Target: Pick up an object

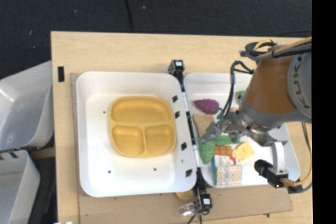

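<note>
Pale wooden bench point(121, 52) carries two glossy white bins. A yellow three-compartment plastic plate point(142, 126) fills the left bin point(94, 165). Whether the gripper point(220, 131) grasps anything, I cannot tell.

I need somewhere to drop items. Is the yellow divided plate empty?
Empty: the yellow divided plate shows three bare compartments, lying flat in the left bin.

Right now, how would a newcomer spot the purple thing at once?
Take the right bin, the one under the arm. Near its far left corner, beside the divider, lies the purple object. It is the sole purple item; its neighbours are green, yellow and patterned.
</note>
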Motion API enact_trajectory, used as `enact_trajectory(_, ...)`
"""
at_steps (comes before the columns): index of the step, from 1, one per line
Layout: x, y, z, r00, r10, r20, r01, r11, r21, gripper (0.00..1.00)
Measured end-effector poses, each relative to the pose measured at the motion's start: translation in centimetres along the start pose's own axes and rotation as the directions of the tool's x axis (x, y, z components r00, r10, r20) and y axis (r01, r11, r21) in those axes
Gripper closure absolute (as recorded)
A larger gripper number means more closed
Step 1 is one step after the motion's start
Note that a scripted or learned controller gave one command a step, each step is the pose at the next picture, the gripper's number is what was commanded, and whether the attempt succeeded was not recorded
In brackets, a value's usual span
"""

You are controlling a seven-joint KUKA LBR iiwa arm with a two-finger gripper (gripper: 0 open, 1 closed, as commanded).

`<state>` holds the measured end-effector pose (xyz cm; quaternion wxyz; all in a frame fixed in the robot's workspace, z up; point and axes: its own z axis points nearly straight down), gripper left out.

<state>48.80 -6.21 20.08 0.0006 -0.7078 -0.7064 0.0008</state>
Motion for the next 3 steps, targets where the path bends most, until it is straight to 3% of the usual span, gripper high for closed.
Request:
enact_trajectory(1,-4.4,0.2,10.4,1.000,0.002,0.002,-0.002,1.000,-0.004,0.00)
enact_trajectory(2,-4.4,0.4,8.6,1.000,0.008,0.005,-0.008,1.000,-0.012,1.00)
enact_trajectory(3,3.8,4.5,-0.5,1.000,-0.011,-0.001,0.011,1.000,-0.012,1.00)
